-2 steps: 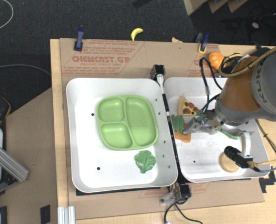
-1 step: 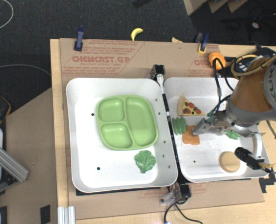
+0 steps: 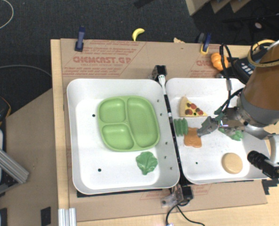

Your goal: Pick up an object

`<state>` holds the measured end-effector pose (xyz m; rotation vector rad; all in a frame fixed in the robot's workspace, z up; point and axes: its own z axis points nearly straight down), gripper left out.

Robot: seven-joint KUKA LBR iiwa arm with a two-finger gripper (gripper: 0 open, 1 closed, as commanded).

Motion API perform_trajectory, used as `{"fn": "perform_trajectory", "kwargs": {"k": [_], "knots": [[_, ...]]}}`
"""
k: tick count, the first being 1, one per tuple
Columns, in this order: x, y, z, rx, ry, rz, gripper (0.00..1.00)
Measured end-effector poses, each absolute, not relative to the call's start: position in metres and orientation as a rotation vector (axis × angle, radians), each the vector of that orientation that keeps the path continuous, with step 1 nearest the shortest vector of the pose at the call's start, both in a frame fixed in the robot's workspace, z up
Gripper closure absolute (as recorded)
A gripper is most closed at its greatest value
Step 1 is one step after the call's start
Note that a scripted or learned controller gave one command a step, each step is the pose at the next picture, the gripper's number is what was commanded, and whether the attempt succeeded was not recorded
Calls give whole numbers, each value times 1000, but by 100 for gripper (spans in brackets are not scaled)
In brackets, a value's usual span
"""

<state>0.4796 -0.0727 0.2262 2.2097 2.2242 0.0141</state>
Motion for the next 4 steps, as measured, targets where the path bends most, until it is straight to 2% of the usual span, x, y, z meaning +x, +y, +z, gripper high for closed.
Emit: {"fn": "perform_trajectory", "kwargs": {"k": [1, 2, 3, 4], "knots": [[481, -60, 315, 2211, 2220, 12, 0], [479, 2, 263, 2219, 2233, -4, 0], [478, -40, 180, 2231, 2220, -9, 0], [479, -79, 185, 2225, 2215, -2, 0]]}}
